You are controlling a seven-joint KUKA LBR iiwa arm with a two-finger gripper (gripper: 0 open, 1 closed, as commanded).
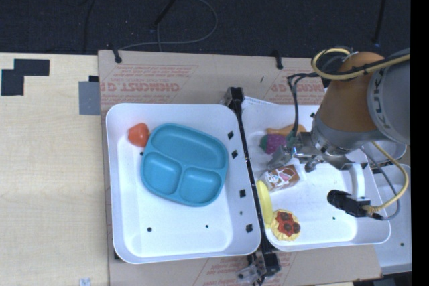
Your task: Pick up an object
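The gripper hangs low in the right bin; whether its jaws stand wide or narrow I cannot tell. A purple toy lies just left of them, a small packet just below, a banana and pizza slice farther below. The left bin holds a blue tray and a tomato.

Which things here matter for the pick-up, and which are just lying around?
In play: gripper, purple toy, snack packet, right bin.
Lying about: blue tray, orange ball, banana, pizza toy, left bin.
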